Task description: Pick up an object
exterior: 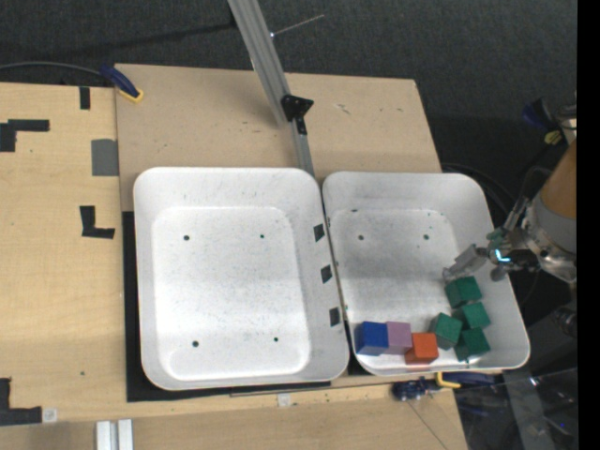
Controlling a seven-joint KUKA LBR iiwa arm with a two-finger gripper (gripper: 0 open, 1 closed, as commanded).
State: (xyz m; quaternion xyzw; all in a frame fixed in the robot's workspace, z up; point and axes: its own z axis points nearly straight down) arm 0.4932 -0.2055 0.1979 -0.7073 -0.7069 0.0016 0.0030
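Note:
The right bin [412, 195] holds a cluster of blocks in its near right corner. A blue block [372, 337], a purple block [399, 336] and an orange block [424, 347] sit in a row along the front wall. Several green blocks [462, 292] are piled by the right wall. My gripper [487, 242] reaches in over the right rim, just above the topmost green block. Its fingers are spread open, the lower grey finger [461, 263] pointing down-left, with nothing between them.
The left bin [225, 181] lies beside the right one, with black clips on the shared rims. A slanted metal bar [267, 54] runs from the top of the view to the bins' junction. Cables lie off the bench at right.

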